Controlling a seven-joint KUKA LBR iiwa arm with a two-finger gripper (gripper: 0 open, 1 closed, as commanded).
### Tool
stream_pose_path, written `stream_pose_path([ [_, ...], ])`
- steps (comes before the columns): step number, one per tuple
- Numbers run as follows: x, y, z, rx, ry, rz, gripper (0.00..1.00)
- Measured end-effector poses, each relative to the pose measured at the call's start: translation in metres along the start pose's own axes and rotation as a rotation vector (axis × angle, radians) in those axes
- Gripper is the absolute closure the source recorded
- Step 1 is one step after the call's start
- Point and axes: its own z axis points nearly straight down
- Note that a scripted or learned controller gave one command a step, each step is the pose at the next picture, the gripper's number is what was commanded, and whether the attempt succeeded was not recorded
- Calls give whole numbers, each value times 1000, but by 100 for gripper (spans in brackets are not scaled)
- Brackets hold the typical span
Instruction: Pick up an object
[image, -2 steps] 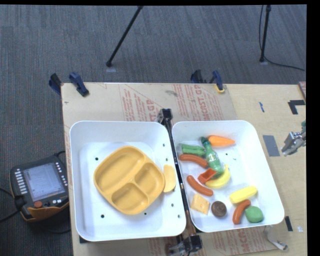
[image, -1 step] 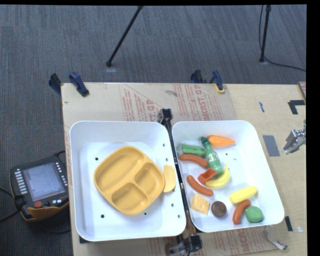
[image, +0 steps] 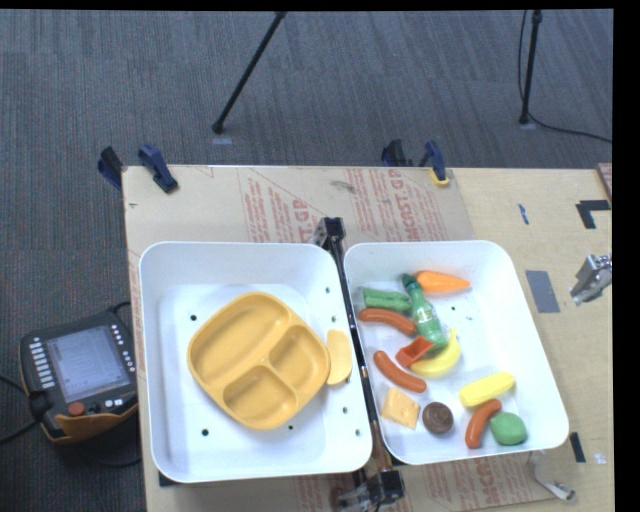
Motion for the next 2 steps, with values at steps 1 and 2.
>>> stream_pose_path([
  [1, -21, -22, 43, -2, 1, 183, 100],
  [2, -21, -21, 33, 0, 2, 180, 100],
])
